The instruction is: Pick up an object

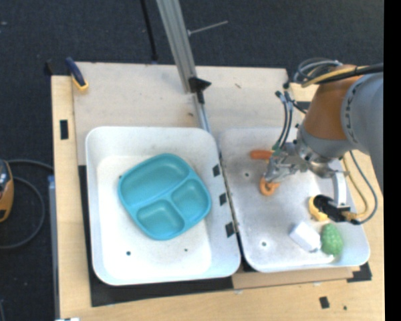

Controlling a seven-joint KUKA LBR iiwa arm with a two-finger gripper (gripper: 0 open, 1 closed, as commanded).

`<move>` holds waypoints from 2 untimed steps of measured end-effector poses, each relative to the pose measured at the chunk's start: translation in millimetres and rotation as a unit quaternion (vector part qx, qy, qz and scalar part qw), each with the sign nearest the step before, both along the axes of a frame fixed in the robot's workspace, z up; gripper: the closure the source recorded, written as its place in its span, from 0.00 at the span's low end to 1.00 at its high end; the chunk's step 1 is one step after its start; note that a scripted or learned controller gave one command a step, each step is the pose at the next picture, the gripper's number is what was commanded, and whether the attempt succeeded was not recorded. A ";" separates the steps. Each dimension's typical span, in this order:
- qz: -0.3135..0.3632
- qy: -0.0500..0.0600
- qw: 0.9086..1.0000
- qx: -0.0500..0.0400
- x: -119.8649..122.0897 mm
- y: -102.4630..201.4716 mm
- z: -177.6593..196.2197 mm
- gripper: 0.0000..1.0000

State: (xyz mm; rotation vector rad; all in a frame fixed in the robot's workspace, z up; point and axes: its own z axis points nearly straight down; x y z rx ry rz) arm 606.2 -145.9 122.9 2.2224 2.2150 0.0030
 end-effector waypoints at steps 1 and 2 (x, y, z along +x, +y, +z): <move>0.001 -0.001 1.000 0.000 8.3 -9.1 54.0 1.00; 0.003 -0.001 1.000 0.000 8.4 -10.1 97.4 1.00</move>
